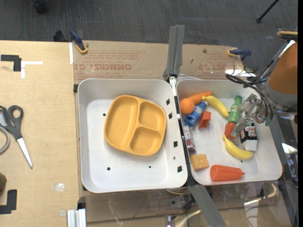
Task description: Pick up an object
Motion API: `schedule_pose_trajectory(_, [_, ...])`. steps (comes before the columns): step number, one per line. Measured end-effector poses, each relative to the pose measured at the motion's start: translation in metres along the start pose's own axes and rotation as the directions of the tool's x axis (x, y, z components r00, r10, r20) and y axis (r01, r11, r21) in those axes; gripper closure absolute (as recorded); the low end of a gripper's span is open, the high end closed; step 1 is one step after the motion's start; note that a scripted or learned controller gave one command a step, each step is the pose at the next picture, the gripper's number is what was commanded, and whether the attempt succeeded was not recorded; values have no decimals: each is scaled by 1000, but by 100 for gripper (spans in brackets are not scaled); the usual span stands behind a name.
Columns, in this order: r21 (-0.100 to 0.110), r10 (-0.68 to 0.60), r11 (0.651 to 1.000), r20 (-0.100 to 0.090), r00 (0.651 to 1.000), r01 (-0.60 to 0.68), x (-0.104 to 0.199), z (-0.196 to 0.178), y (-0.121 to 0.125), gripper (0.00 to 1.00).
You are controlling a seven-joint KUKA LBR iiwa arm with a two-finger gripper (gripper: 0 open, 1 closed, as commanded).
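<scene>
Down in the right bin [277,171] lies a scatter of small toy pieces. Nearest the hand [249,116] is a yellow banana [237,149], curved, lying flat on the white floor with one end toward the bin's middle and the other by a small black-and-white item [250,135]. Just above it sits a green bottle [235,110], upright or nearly so, with a small red piece [229,129] at its foot. A second yellow banana [216,105] lies nearer the far wall, touching an orange ball [187,106] and a blue bottle [195,114]; a small red block [205,119] is just beside the blue bottle. Along the near wall rest a tan cube [200,162] and an orange-red carrot shape [226,173].

The hand reaches in from the right, low over the bin's right half, between the green bottle and the black-and-white item. Its metal parts blur together against the clutter, so I cannot tell whether it is released or clenched, and nothing can be made out in its grip. It seems to be right at the black-and-white item, perhaps touching it.

The left bin [90,141] carries a yellow divided plate [135,125]. Scissors [16,131] lie on the worktop [38,174], well apart to the left.
</scene>
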State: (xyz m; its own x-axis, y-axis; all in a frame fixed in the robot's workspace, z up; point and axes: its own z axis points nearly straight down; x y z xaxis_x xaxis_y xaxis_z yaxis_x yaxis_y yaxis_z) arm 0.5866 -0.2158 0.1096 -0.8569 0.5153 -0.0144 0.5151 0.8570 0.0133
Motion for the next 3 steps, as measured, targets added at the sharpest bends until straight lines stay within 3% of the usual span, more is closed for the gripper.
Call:
schedule_pose_trajectory(1, [13,117,993,-6,993,-116,10,15,-12,0])
schedule_pose_trajectory(2, [14,113,993,-3,994,-113,9,5,-11,100])
schedule_pose_trajectory(3, [15,231,973,-8,973,-231,56,-121,41,100])
